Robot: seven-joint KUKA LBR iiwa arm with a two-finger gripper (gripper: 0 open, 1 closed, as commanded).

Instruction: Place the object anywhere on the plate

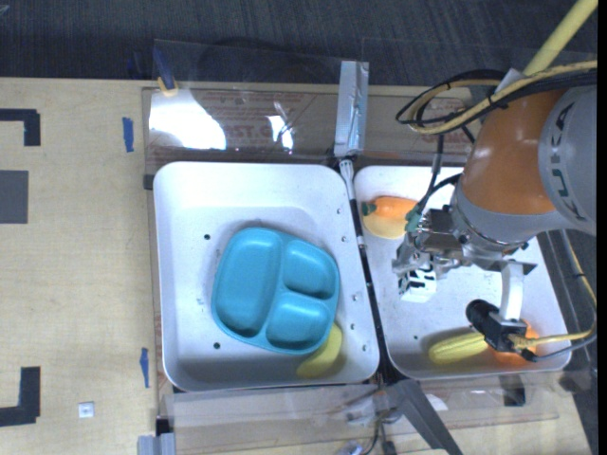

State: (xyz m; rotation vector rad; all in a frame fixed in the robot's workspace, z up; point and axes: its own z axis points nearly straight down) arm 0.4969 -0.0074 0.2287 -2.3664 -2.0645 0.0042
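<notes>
Plate: the blue divided plate (275, 289) lay in the left bin (180, 197), its compartments bare.
Beside plate: a yellow object (325, 352) rested against the plate's lower right edge, off its surface.
Right bin (398, 349): held an orange-and-yellow object (389, 214) near the top and a yellow, banana-like object (458, 348) near the bottom.
Gripper (417, 271): hung low over the right bin; whether its fingers were spread or pinching anything could not be told.
Progress: apparently early; nothing sat on the plate, so pickup, carry and release remained.
</notes>
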